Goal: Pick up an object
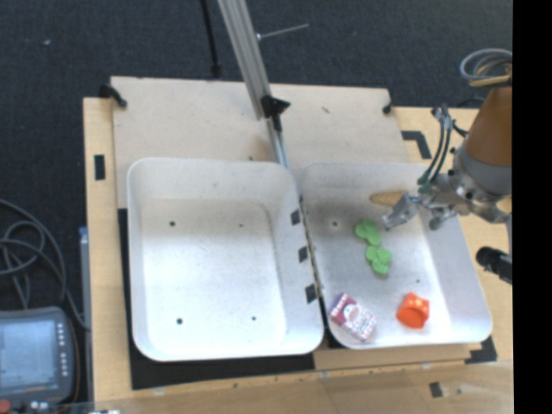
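Note:
My gripper (417, 216) hangs over the right bin (457, 257), near its upper right part, with its two fingers spread apart and nothing between them. Just left of it and slightly below lies a green lumpy toy (374, 247). A tan flat piece (386, 198) lies close to the gripper's upper left side. An orange cup-like object (414, 310) rests near the bin's front right. A small red and white packet (353, 317) lies at the front left corner of the same bin.
The left bin (216, 257) sits beside the right one, divided by their adjoining rims. A slanted metal pole (250, 59) rises from the back of the bench. A grey pendant box (33, 356) with cables lies at the far left.

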### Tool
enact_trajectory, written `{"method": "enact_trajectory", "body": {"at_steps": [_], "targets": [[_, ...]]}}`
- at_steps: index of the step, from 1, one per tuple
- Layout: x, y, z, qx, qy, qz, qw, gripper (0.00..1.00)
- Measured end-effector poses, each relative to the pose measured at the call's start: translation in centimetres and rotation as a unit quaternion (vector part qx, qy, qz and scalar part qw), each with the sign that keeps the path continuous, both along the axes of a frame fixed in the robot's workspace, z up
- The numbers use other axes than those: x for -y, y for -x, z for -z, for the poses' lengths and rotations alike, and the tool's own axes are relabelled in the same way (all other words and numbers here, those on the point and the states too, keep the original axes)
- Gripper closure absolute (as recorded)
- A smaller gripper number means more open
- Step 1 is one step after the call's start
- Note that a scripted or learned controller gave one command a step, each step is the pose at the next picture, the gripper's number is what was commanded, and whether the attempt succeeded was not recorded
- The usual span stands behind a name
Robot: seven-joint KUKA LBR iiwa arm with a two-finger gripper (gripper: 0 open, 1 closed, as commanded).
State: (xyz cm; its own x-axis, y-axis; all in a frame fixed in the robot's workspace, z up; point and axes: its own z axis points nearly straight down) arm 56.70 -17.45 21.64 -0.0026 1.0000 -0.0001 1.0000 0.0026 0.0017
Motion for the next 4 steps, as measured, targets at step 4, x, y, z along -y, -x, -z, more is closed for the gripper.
{"method": "enact_trajectory", "body": {"at_steps": [4], "targets": [[-0.8, 1.2, 11.5, -0.001, 0.0001, 0.003, 1.0000, 0.00]]}}
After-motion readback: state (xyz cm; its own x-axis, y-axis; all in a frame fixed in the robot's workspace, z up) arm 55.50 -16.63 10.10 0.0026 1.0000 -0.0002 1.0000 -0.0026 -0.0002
